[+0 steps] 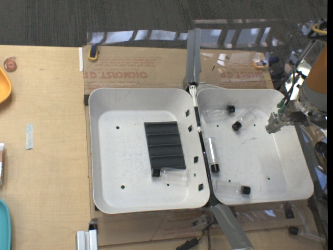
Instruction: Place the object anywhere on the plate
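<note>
A black ribbed plate lies in the left bin. A clear vial with a black cap lies on its side at the plate's near end, partly over its edge. In the right bin lie several more clear vials with black caps: one at the back, one beside it, one along the left wall and one near the front. My gripper hangs over the right bin's right side, apart from all the vials, with nothing visibly in it.
The bins stand on brown cardboard. A metal divider runs between them at the back. Cables and hardware crowd the right rear. An orange dish and a teal thing sit on the wooden bench at left.
</note>
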Controlling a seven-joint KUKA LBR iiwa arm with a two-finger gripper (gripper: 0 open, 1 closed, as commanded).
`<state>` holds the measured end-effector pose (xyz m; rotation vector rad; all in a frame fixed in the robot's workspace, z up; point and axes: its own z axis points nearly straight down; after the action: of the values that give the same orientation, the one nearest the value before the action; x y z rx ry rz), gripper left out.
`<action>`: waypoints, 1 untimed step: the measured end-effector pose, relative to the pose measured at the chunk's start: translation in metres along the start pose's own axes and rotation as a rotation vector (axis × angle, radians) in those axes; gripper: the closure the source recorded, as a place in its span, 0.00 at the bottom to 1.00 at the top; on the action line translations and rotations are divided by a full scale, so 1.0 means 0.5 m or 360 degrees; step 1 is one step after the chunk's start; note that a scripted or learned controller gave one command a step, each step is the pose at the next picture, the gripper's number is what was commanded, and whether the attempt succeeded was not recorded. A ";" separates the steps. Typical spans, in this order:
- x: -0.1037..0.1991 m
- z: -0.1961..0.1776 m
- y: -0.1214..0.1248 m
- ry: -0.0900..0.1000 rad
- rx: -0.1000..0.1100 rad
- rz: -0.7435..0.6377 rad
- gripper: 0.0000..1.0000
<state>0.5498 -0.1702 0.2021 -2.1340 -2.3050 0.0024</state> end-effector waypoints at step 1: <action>0.119 0.102 0.020 0.0002 0.0001 -0.0580 1.00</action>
<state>0.5553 -0.1100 0.1513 -1.6807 -2.6523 0.0016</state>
